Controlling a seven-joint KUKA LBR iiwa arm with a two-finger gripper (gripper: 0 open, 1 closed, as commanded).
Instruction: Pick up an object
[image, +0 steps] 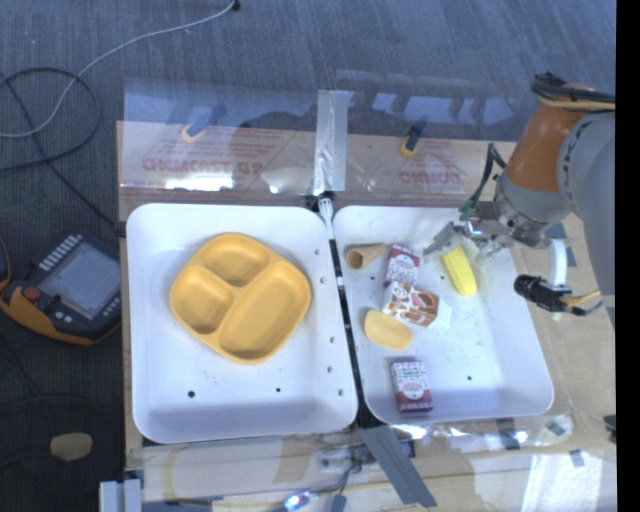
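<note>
The likeliest target, a yellow corn-cob toy (459, 271), lies in the upper right part of the right bin (520, 385), tilted with its long axis running from upper left to lower right. The gripper (468, 233) hovers just above and to the left of the cob's upper end, close to it but apart from it. Its fingers appear spread, and nothing sits between them (the metal parts are small and glinting, so the width of the gap is a reading, not a certainty).

Judged step: approach, with the grasp not yet made. The next move calls for lining the jaws across the cob's short axis, descending to straddle it, then closing.

Outward from the cob: a red-and-white packet (401, 266) lies to its left, with a second printed packet (411, 305) below that. A yellow wedge (386, 329) sits further down and left, a cone-like brown piece (362, 256) lies well to the left near the bin's divider wall, and a dark red carton (411, 386) rests well below.

Clearance: bare floor lies to the cob's right and below it. The nearest packet on the left is near but not touching. The bin's upper rim is close behind the cob, limiting room there. The left bin (160, 390), bearing a yellow divided plate (240, 296), is well apart.
</note>
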